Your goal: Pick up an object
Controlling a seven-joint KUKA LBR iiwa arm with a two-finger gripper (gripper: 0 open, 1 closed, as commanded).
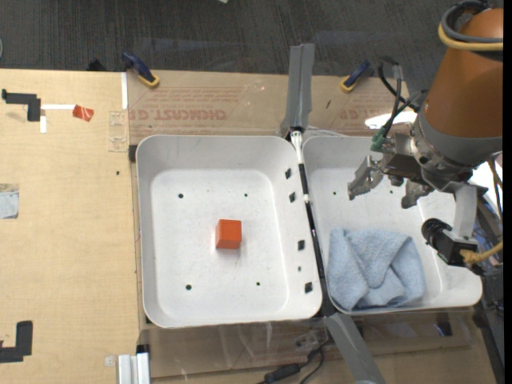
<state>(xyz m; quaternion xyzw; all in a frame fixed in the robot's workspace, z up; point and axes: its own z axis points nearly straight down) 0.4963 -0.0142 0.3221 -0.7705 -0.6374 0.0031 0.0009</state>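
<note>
An orange-red cube (229,234) sits near the middle of the left bin (160,214). A crumpled light-blue cloth (376,269) lies in the front part of the right bin (336,166). My gripper (381,195) hangs over the right bin, a little behind the cloth, with its two fingers spread apart and nothing between them. It is open and touches neither the cloth nor the cube. The arm's grey wrist and orange band (474,42) rise above it at the right.
A grey divider bar (300,78) runs between the bins at the back. Two blue-and-yellow clamps (140,68) (356,76) hold the cardboard behind the bins. A small red item (82,113) lies on the wooden bench at far left.
</note>
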